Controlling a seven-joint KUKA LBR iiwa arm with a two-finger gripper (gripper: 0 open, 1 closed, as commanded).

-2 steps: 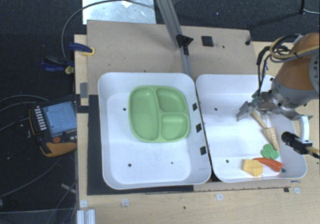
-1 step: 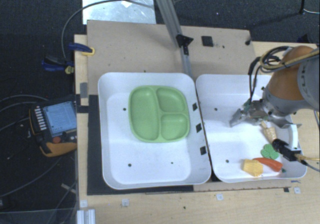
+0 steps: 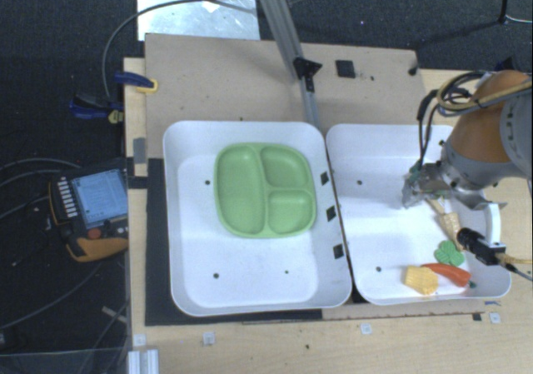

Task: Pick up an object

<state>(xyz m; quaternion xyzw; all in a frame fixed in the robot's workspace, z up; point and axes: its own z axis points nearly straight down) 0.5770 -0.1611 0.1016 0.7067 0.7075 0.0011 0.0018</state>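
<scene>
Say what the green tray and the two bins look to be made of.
Green tray: probably moulded plastic, matte, with an even pale colour and rounded compartment walls. Left bin and right bin: likely smooth white plastic or coated sheet, with soft rounded rims; the view cannot settle which.

Green plate (image 3: 265,190) in left bin (image 3: 190,281)

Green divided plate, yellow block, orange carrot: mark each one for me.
green divided plate (image 3: 265,189): camera view, left bin, on the ridge between its compartments.
yellow block (image 3: 421,280): camera view, right bin's near corner, on its top face.
orange carrot (image 3: 450,273): camera view, beside the block, on its mid-body.
</scene>
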